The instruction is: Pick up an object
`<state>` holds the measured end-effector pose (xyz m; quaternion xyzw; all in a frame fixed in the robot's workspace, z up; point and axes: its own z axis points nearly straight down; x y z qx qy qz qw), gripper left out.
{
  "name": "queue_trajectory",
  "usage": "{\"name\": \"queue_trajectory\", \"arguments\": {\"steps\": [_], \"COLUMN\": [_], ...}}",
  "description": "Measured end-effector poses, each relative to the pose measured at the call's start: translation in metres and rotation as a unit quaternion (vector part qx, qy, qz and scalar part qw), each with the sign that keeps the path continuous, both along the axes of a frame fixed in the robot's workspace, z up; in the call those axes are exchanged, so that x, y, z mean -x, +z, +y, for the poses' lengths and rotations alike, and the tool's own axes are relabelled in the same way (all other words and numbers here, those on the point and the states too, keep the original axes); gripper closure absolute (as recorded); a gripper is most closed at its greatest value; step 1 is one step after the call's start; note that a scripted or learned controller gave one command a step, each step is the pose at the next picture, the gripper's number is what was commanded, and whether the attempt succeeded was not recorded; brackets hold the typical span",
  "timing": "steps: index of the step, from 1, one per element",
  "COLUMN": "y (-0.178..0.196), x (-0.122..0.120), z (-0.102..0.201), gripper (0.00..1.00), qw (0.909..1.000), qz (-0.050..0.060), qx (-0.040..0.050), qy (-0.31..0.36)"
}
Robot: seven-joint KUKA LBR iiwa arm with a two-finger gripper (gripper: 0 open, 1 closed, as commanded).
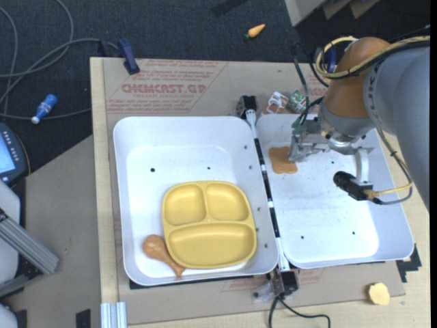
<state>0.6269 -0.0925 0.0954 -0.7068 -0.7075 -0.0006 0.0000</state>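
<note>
A flat tan-orange piece (282,162), like a slice of toast, lies in the right bin (328,244) near its left wall. My gripper (298,151) hangs directly over its right edge, low and close to it. In the left bin (136,149) rests a yellow divided plate (207,223), and an orange drumstick-shaped toy (161,251) pokes out from under the plate's left side.
A small colourful packet (287,102) lies on the cardboard just behind the right bin. A yellow chunk (378,293) sits on the bench at the front right. On the dark floor are a blue bottle (45,106) and an orange bit (255,30).
</note>
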Motion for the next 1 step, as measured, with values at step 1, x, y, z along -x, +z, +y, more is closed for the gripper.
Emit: {"name": "queue_trajectory", "arguments": {"steps": [1], "y": [-0.0042], "x": [0.0517], "z": [-0.02], "gripper": [1.0], "qw": [1.0], "qz": [0.004], "qx": [-0.0001], "qy": [-0.002]}}
